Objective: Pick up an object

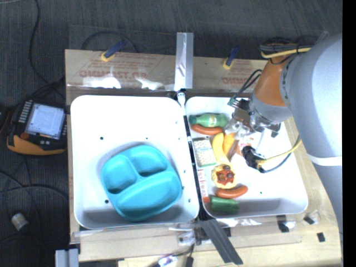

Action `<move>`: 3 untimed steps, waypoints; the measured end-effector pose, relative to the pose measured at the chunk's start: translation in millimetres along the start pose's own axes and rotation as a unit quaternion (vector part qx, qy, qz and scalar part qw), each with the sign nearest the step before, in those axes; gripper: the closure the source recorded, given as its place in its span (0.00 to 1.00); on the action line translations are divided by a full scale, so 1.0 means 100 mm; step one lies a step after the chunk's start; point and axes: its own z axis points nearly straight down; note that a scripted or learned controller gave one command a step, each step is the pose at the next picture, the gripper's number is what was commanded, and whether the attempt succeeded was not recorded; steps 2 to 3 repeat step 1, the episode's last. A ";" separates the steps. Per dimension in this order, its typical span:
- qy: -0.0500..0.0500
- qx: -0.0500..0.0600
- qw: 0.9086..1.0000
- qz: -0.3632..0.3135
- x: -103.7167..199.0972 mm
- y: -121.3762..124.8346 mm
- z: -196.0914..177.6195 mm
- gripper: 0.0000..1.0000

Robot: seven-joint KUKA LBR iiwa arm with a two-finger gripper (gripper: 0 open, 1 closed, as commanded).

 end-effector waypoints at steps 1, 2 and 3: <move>-0.004 0.030 0.998 0.055 0.46 -0.41 -0.68 1.00; -0.004 0.030 0.998 0.055 0.46 -0.41 -0.68 1.00; -0.004 0.030 0.998 0.055 0.46 -0.41 -0.68 1.00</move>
